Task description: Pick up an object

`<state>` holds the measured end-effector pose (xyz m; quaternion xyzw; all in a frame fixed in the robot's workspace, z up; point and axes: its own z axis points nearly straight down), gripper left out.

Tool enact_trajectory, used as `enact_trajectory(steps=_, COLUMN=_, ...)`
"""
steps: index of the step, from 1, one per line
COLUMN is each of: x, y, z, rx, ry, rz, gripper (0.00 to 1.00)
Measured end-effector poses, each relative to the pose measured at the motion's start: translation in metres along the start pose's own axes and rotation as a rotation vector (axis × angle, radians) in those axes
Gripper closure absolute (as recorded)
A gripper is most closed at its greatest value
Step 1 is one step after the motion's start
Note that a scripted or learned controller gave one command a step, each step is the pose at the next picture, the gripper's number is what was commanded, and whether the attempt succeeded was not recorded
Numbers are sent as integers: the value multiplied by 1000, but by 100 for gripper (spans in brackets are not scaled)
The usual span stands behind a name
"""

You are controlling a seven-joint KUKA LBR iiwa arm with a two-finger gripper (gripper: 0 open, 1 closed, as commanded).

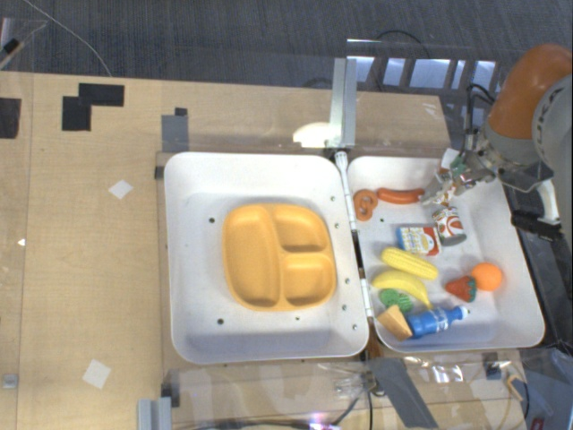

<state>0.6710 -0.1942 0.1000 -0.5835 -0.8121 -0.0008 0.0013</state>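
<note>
The gripper [450, 189] hangs near the right bin's [519, 330] far edge, just over a small can [449, 227] — likely light, stiff, slippery — best pinched across its sides; whether the claw is spread or clenched, I cannot tell.

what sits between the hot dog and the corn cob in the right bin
In the camera view, a small blue and white carton lies between the hot dog and the corn cob.

You are looking at a small red and white can [449, 227] that is lying tipped over near the back of the right bin [528, 316], just beside a blue and white carton [417, 239].
</note>
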Motion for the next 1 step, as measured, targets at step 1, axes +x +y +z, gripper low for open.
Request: enact_trajectory(steps=1, x=11, y=5, z=-79, rx=-12, ry=-7, rz=262, gripper=100)
